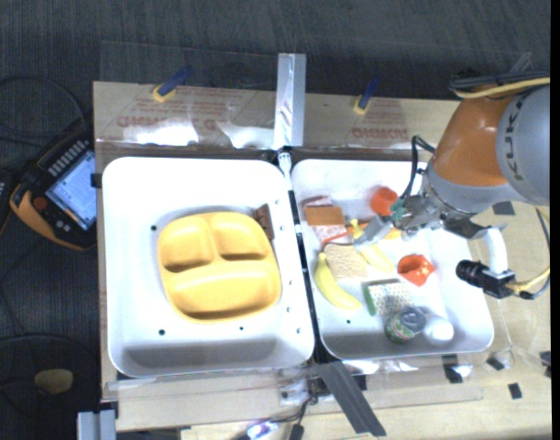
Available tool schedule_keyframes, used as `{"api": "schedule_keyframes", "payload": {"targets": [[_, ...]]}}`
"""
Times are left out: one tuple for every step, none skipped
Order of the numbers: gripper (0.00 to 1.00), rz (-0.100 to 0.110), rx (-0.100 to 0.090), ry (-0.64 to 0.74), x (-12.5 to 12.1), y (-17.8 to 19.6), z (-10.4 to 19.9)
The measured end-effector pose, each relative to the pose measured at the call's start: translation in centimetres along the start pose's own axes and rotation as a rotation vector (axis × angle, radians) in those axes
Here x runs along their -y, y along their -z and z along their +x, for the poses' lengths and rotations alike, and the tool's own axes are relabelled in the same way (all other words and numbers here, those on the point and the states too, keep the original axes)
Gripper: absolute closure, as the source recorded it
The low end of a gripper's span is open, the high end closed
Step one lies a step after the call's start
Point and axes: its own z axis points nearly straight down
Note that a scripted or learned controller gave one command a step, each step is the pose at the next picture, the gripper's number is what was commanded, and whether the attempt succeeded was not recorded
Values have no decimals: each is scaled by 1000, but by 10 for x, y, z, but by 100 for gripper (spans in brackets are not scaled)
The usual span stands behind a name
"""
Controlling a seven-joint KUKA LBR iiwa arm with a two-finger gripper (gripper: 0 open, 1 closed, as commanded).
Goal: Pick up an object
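The right bin holds several objects. Among them are a brown block, a small orange piece, a red-orange pepper, a banana, a toast-like slab, a green-edged card, a round can and a white lump. My gripper reaches in from the right and hangs low over the middle of this bin. It sits just below the orange piece and to the right of the toast-like slab. I see nothing clearly held in it.
The left bin carries a yellow divided tray, with a small brown item at the tray's upper right corner. A handheld controller lies left of the bench. The arm's orange band hangs over the right bin's upper right.
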Motion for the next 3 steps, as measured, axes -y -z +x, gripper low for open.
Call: {"api": "schedule_keyframes", "payload": {"targets": [[0, -12, 5, 182, -20, -55, -28], [100, -18, 4, 182, -22, -45, -27], [100, 0, 2, 2, 6, 77, 37]]}}
